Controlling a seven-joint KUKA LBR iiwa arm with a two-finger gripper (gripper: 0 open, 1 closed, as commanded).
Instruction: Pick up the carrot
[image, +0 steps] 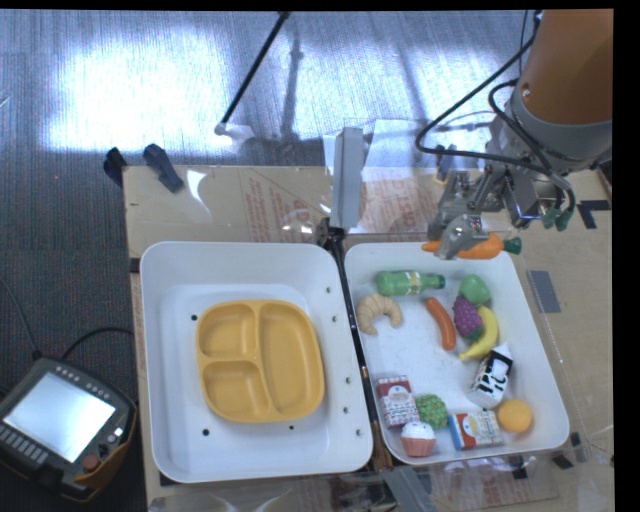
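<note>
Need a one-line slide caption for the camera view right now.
End effector holds the carrot over the right bin's far edge; yellow plate sits in the left bin.

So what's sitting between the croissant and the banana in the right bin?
In the camera view, the red sausage lies between the croissant and the banana, with the purple grapes just beside the banana.

We see the arm (565, 70) cut off by the top edge. The end effector (462, 238) covers the middle of the carrot (484, 247). The labels on the small cartons (398, 400) are too blurred for us to read.
</note>
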